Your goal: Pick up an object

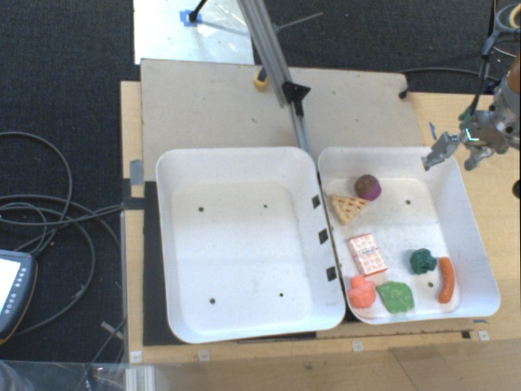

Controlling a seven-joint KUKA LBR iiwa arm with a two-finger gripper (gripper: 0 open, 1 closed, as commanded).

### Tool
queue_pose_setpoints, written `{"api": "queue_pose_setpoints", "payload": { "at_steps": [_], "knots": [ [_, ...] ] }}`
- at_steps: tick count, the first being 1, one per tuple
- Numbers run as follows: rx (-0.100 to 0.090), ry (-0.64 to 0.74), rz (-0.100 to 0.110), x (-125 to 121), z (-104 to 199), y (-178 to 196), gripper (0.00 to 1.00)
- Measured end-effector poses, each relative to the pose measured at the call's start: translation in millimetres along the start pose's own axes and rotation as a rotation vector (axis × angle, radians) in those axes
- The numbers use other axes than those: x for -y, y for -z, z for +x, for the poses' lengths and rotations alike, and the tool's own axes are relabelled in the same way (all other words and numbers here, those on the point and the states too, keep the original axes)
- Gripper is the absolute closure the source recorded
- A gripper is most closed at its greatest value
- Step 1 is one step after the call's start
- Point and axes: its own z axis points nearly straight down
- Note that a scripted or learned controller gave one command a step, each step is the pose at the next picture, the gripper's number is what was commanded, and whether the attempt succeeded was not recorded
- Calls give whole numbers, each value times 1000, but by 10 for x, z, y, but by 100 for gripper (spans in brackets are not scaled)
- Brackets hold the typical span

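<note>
Hovering at the frame's right edge, the gripper [456, 151] hangs with fingers spread wide, holding nothing. Toy foods lie in the right bin [470, 218]; the small box [367, 254], probably light and stiff, offers flat sides to pinch.

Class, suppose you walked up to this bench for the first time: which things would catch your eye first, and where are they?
The bright toy foods clustered in the right bin stand out: a purple ball near the top, an orange sausage and a green piece near the bottom edge. The gripper hangs over that bin's upper right rim.
</note>
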Motion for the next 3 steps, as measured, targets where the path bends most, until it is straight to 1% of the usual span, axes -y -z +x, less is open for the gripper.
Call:
{"api": "queue_pose_setpoints", "payload": {
  "at_steps": [1,2,3],
  "knots": [
    [1,2,-3,-7,2,21,0],
    [0,-2,2,6,19,-605,0],
    [0,-3,1,38,30,-1026,0]
  ]
}}
